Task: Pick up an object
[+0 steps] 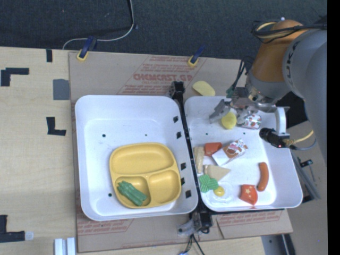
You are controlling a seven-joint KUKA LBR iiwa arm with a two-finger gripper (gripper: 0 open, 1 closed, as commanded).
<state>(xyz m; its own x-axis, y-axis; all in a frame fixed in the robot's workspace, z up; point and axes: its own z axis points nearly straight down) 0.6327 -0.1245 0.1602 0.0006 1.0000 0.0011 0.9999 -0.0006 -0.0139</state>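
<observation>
My gripper [231, 116] hangs low over the far part of the right bin [281, 195], open. One grey finger [217, 112] slants out to the left. A small round yellow toy fruit [229, 121] lies on the bin floor just under the gripper, between the fingers. A red-and-white piece [251, 121] sits right beside it under the wrist. Closer to the front lie a red wedge [212, 148], a red-and-white packet [235, 149], a sausage [262, 176] and a red piece [248, 194].
The left bin [90, 121] holds a yellow divided plate [143, 166] with a green toy [132, 193] in one compartment. A pale yellow piece [203, 88] lies outside the right bin's far rim. A green leaf [208, 183], a fried egg [220, 192] and a beige wedge [217, 171] crowd the front left.
</observation>
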